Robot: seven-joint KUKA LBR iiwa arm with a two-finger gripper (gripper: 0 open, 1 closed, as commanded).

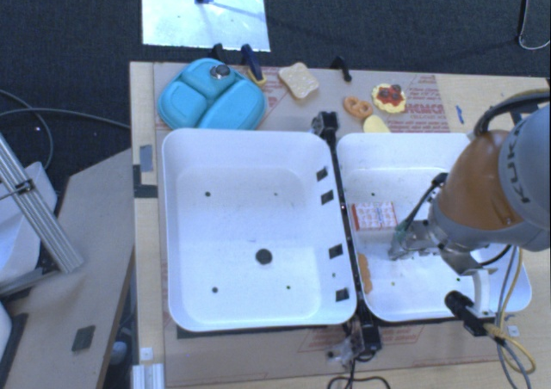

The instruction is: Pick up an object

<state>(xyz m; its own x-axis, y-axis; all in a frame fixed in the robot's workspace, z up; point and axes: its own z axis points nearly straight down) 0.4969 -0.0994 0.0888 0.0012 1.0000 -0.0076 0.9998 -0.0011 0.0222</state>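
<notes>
The grey KUKA arm with the orange band (486, 185) is seen reaching in from the right, above the right shallow white bin (405, 151). The two-finger gripper (401, 245) is positioned low inside this bin, near its middle. Whether the gripper's tips are spread or pressed together cannot be told, and nothing is seen held.

Two candidate objects are located in the right bin. A small red-and-white rectangular packet (374, 215) lies just beside the gripper, on its upper left, close to the bin's left wall. A slim orange-brown stick-shaped item (364, 274) lies along the same wall, nearer the front.

The left shallow white bin (198, 155) contains a small dark round object (263, 256).

Behind the bins, a light-blue plastic divided container (211, 96), a slice of toy bread (299, 81), a toy pretzel (357, 107) and a round toy pastry with red topping (389, 97) are laid on the bench.
</notes>
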